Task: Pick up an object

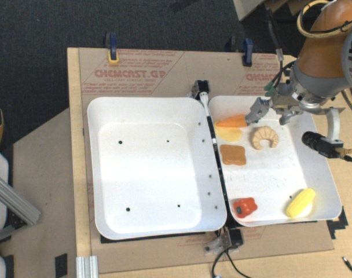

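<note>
You see the arm (323, 51) reaching in, its gripper (272, 112) spread wide and holding nothing above the right bin (315, 172), between carrot (231, 121) and croissant (264, 137)

My tool (272, 113) hangs open-fingered over the right bin (315, 172), just above the croissant (265, 137), with the carrot (231, 121) to one side.

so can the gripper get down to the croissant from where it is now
Probably yes. The gripper hangs open just above the croissant, which lies apart from the toast slice and carrot in the right bin, with nothing over it.
</note>
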Motion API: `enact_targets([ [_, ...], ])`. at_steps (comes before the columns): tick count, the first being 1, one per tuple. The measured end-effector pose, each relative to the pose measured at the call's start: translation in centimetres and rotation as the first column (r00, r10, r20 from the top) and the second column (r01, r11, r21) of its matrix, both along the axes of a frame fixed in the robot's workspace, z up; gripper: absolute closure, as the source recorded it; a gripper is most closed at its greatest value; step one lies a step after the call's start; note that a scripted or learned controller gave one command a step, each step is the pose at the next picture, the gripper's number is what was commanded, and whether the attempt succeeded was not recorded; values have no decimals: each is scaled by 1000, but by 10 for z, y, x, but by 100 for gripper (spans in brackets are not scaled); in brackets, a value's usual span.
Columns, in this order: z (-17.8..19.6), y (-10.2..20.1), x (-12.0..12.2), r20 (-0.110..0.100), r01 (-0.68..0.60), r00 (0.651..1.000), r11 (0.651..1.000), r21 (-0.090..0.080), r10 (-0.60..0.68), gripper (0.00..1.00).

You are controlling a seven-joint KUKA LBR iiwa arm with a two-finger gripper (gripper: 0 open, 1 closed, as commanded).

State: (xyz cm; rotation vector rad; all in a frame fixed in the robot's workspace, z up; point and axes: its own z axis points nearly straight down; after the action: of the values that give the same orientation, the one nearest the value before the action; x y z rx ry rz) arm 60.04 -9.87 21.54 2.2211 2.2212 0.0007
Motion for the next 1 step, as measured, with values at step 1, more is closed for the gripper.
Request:
enact_targets([
  [1, -138, -9, 8, -9, 1, 1000, 1000, 2, -1, 0],
])
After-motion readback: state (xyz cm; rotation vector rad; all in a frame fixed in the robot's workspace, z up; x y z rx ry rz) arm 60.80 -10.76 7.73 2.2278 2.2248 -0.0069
